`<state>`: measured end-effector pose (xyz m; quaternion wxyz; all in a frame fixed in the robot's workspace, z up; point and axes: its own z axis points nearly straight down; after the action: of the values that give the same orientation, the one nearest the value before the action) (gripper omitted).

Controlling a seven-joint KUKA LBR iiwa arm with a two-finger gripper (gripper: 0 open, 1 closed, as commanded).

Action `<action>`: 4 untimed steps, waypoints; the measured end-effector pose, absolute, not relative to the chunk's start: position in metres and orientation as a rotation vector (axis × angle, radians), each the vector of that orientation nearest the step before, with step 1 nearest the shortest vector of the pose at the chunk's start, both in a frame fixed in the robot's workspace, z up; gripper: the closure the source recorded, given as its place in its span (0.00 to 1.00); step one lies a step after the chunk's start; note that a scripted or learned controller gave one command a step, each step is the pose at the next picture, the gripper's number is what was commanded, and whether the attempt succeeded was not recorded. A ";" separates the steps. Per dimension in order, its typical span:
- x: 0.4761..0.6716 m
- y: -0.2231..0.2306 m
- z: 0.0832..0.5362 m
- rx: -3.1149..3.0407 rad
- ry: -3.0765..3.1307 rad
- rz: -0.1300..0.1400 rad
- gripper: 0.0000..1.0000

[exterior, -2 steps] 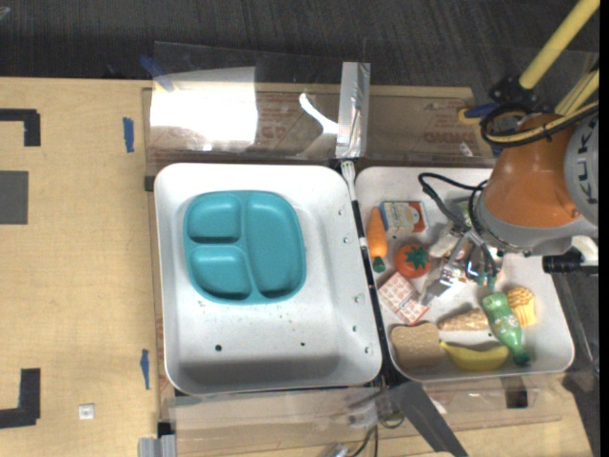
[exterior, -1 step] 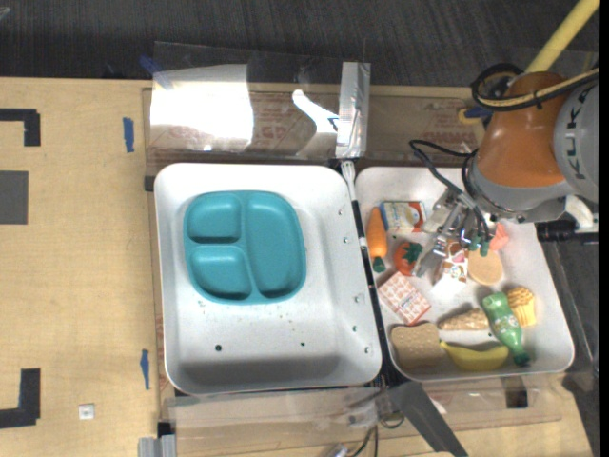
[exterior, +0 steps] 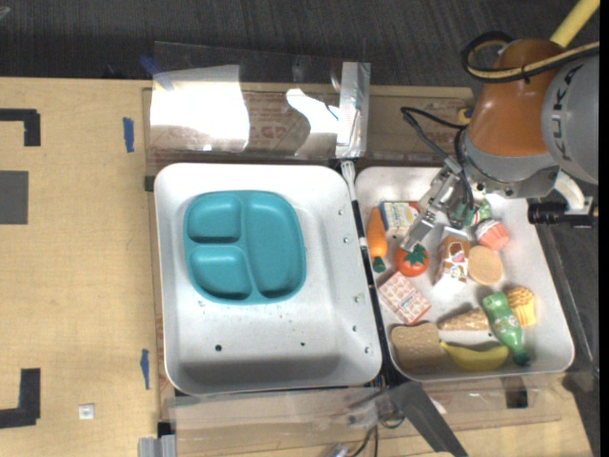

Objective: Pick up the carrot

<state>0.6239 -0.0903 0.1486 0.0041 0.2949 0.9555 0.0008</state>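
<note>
Arm (exterior: 519,103) reaches in from the right, over the right bin's (exterior: 557,346) far edge. Gripper (exterior: 422,228) hangs low over the bin's far-left part, fingers slightly apart with nothing between them.

Carrot (exterior: 378,239) lies along the right bin's left wall, toward the far end, just left of the fingertips and not gripped. A tomato (exterior: 412,262) sits just beside it, directly under the fingertips; can't tell if they touch it.

A carton (exterior: 398,215) sits behind the gripper near the far-left corner. A patterned packet (exterior: 403,298) lies near the left wall, mid-bin. Bread slice (exterior: 415,344) and banana (exterior: 475,355) sit at the near edge. A green bottle (exterior: 504,322) and corn (exterior: 520,305) are toward the near-right corner.

Left bin (exterior: 181,346) holds a teal tray (exterior: 245,245), nearer its far edge.
</note>
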 end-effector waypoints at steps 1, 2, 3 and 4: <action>0.645 -0.094 0.104 1.015 2.964 0.003 0.00; 0.570 -0.049 0.190 1.085 2.938 0.007 0.00; 0.503 -0.021 0.184 1.461 2.782 0.001 0.00; 0.508 -0.040 0.184 2.036 2.390 0.000 0.00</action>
<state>0.5078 -0.0403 0.1840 0.0007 0.6484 0.7613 -0.0001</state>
